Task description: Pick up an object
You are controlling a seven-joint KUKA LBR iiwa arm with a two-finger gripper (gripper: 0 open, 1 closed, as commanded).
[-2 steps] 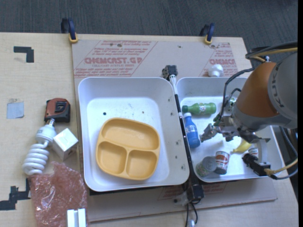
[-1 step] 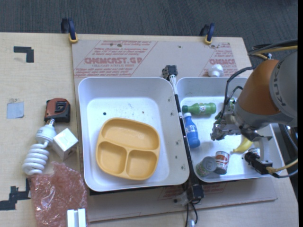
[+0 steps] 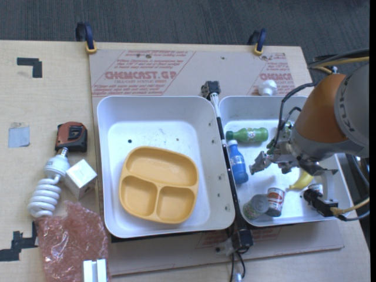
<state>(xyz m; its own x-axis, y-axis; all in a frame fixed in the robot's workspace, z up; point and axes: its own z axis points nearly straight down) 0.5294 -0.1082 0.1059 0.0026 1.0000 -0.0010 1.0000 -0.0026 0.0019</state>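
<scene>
The right bin (image 3: 258, 107) holds a green bottle (image 3: 248, 135) lying along its far side and a blue bottle (image 3: 237, 162) lying by its left wall. A small can with a red label (image 3: 275, 200) and a grey round lid (image 3: 256, 207) sit near its front wall. A yellow banana (image 3: 301, 181) shows partly under the arm. My gripper (image 3: 265, 162) hangs low over the middle of this bin, just right of the blue bottle and below the green one. I see nothing held in it.
The left bin (image 3: 111, 157) holds a yellow divided plate (image 3: 158, 184). On the bench to the left lie a tape measure (image 3: 71, 136), a spiral light bulb (image 3: 48, 188), a white cube (image 3: 81, 174) and a reddish plastic bag (image 3: 69, 239).
</scene>
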